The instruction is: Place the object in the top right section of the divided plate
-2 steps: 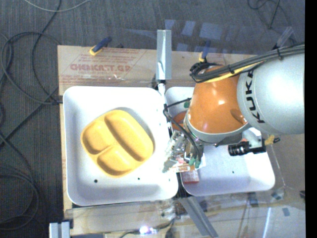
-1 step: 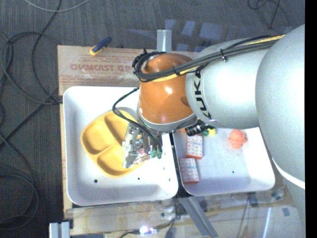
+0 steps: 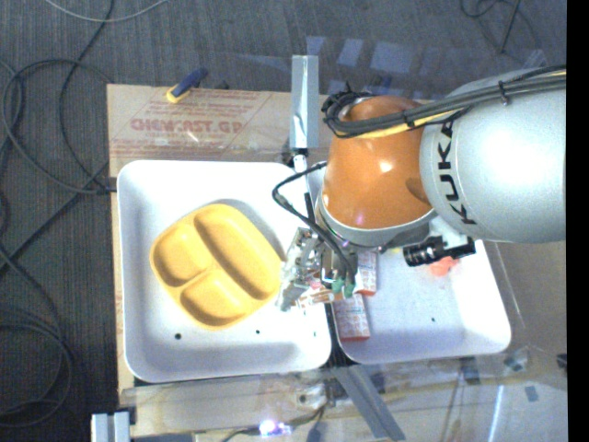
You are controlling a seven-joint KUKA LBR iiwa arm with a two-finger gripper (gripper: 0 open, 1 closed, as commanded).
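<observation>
The arm (image 3: 479, 164) fills the upper right of the frame, its orange band above the seam between the two bins. The left bin (image 3: 138, 339) holds the yellow plate (image 3: 216, 263), left of centre. The tool (image 3: 308, 279) hangs at that seam just right of the plate; I cannot tell its state. A small red-and-white packet (image 3: 352, 313) lies just below it in the right bin (image 3: 460, 330).

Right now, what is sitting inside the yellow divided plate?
The yellow divided plate in the left bin shows three bare yellow sections, with nothing visible in them. The gripper hangs at its right rim and covers that edge, so anything there is hidden.
</observation>
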